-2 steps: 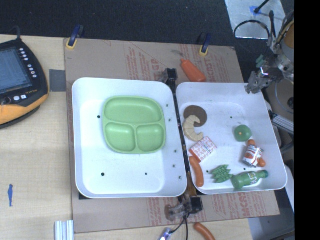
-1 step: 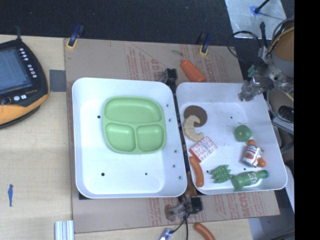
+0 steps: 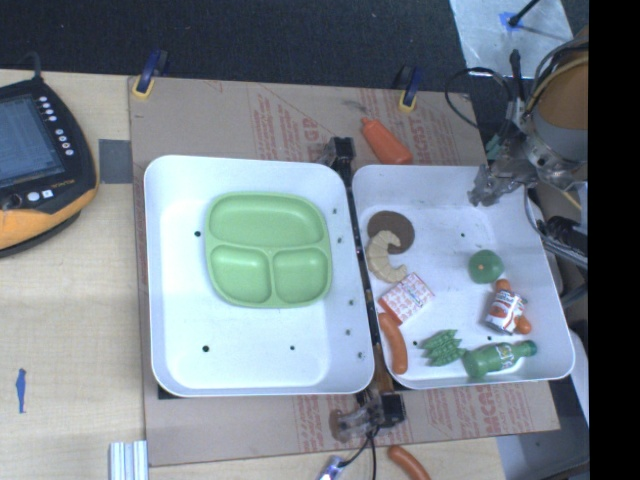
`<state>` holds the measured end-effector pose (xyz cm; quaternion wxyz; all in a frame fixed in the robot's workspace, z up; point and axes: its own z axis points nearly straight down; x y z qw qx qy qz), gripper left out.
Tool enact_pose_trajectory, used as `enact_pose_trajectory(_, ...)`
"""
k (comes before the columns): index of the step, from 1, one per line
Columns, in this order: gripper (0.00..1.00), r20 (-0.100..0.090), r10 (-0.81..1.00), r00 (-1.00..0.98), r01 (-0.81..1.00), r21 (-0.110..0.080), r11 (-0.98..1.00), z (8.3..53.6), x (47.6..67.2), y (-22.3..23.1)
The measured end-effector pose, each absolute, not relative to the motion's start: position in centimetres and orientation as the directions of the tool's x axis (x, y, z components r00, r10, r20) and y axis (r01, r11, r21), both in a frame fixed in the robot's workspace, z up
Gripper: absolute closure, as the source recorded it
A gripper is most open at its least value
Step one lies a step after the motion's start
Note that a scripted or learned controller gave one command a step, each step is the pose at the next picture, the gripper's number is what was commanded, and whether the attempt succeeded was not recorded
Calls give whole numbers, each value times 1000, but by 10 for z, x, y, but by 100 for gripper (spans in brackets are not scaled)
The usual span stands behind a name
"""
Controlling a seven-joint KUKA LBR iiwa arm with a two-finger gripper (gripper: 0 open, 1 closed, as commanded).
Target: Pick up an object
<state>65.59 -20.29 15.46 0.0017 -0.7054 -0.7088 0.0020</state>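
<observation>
**Plastic toy food waits in my right bin**

From the camera above the bench, my pincer (image 3: 490, 186) hangs over the top right corner of the right bin (image 3: 440, 183). It looks dark and small from up here. I cannot tell if it is spread or pressed together, and I see nothing in it.

My job is to pick up one thing, and all the things sit lower in that same bin. Near me is a small green ball (image 3: 486, 265). It looks hard, smooth and light, so I think it could roll or slip away. I would pinch it across its middle.

Below it is a little can (image 3: 505, 310) with a red and white label. The words are too small to read. It looks stiff, so its round sides should be good to hold.

A green bottle (image 3: 497, 358) lies on its side by the bottom edge. Its thin neck looks easy to grab. Beside it is a spiky green leaf toy (image 3: 440, 347).

An orange sausage (image 3: 394, 343) lies along the left wall, maybe too close to the wall to grab. A red and white packet (image 3: 406, 295) lies flat, with print too small to read. A brown and tan doughnut (image 3: 389, 243) sits above it.

The left bin (image 3: 170, 268) holds a green tray (image 3: 268, 248) with three parts.
</observation>
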Motion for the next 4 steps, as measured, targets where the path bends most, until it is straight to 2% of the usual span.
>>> enact_pose_trajectory(1,100,-2,1000,-6,1000,-5,6,132,628,-212)
enact_pose_trajectory(2,0,-2,1000,-6,1000,-4,6,132,629,-212)
enact_pose_trajectory(3,0,-1,1000,-6,1000,-4,6,117,597,-212)
enact_pose_trajectory(4,0,-1,1000,-7,1000,-4,7,92,584,-211)
